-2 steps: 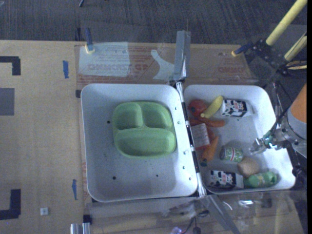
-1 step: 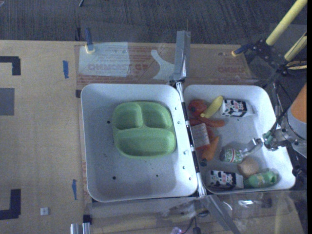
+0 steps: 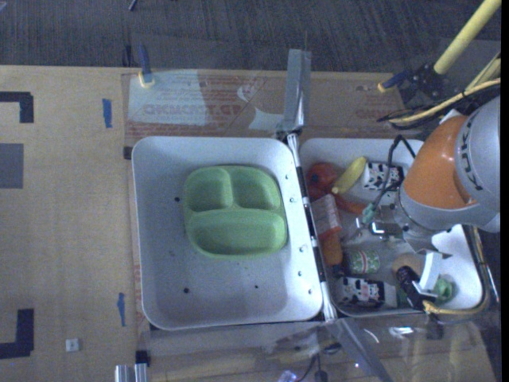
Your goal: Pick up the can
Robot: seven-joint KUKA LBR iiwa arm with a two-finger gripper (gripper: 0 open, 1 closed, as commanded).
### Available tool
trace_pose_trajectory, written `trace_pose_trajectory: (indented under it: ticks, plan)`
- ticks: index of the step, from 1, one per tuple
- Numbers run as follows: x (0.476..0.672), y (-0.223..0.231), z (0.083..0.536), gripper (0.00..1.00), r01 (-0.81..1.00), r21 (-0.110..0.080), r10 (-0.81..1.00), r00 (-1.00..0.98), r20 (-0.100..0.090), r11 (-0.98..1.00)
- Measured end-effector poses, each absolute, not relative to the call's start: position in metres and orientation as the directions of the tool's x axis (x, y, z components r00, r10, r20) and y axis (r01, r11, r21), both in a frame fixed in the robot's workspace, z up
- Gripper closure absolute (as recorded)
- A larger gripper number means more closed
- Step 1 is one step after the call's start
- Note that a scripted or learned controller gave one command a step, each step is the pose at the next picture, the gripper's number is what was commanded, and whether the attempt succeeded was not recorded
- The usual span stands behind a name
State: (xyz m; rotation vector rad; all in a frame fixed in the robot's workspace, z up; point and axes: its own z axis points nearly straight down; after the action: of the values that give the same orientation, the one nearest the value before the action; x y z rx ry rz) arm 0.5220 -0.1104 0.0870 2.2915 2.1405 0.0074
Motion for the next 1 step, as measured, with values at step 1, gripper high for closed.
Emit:
trace_pose_trajectory:
  ticks: [1]
  plan:
    - [0.5786,-0.1697,0.0861,0.0,1.0,0.003,1.0,-0.001,-0.002,0.001]
